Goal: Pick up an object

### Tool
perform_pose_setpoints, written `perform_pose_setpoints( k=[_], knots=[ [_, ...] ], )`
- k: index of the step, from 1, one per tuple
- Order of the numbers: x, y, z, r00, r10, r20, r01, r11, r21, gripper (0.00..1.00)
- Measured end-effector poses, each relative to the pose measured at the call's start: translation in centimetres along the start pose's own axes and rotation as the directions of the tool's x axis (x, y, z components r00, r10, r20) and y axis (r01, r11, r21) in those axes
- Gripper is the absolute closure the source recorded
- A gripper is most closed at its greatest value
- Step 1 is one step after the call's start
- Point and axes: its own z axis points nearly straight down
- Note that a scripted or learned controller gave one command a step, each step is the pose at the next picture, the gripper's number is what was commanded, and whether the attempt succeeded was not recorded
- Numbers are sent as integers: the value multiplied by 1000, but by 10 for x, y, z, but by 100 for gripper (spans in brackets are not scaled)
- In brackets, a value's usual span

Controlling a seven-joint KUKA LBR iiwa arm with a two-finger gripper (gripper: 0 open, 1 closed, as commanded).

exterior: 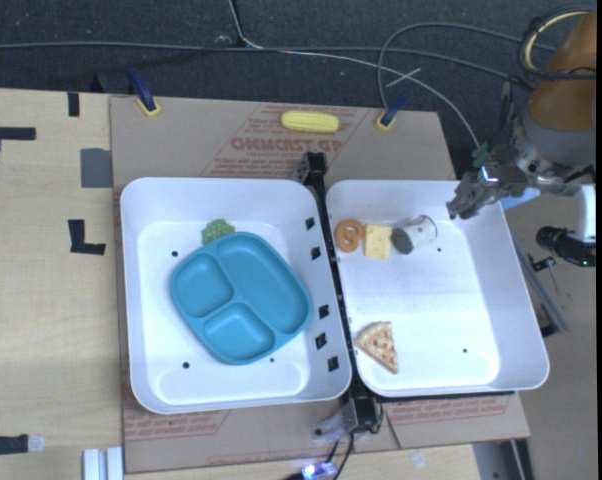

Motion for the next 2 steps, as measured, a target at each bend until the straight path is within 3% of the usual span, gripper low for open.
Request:
perform_pose_setpoints(
  k=[1,2],
  knots=[
    [0,1,-39,1000,0,-1,0,1000,1,100],
    [49,0,-37,1000,-3,-1,3,1000,5,100]
  ],
)
